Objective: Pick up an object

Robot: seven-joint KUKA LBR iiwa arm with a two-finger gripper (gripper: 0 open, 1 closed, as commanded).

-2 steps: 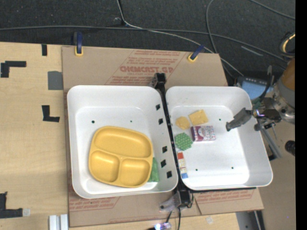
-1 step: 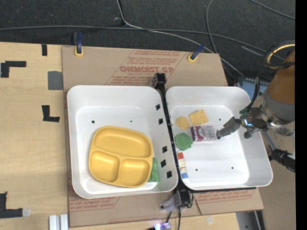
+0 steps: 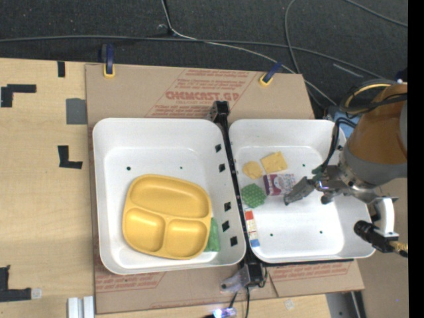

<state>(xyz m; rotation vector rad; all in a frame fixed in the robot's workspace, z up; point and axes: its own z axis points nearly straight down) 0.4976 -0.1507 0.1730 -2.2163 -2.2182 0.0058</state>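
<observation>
So the gripper is down inside the right bin, tip pointing left and sitting just beside a small purple-and-white packet, and honestly I can't tell what state it's in or whether it's touching anything. Right around there you've got a yellow block and a smaller yellow piece toward the back, a green scrubby-looking thing to the left, and a red, white and blue item against the left wall. The left bin has a yellow divided tray with something green tucked against its right edge.
</observation>
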